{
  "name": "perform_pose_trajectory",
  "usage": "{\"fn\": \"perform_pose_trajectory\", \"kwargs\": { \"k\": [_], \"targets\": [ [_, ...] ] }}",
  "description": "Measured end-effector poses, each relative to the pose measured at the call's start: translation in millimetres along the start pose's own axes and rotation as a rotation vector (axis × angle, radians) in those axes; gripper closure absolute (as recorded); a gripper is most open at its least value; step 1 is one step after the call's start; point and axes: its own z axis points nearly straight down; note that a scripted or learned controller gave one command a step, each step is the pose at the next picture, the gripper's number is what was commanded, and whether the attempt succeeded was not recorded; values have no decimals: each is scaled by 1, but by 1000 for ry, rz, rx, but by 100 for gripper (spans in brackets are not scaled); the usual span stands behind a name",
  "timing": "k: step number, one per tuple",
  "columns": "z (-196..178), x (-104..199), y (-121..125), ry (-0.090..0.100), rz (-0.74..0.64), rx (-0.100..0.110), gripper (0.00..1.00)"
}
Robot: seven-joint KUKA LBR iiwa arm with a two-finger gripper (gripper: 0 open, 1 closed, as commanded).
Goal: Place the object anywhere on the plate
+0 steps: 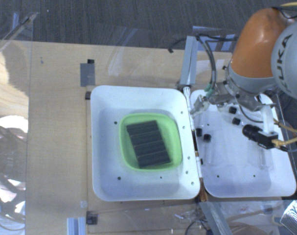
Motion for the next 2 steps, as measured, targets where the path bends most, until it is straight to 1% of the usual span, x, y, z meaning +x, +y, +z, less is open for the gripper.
{"fn": "perform_pose_trajectory", "kwargs": {
  "k": [1, 2],
  "targets": [
    [32, -61, -52, 0, 12, 4, 0],
    [58, -137, -108, -1, -82, 3, 0]
  ]
}}
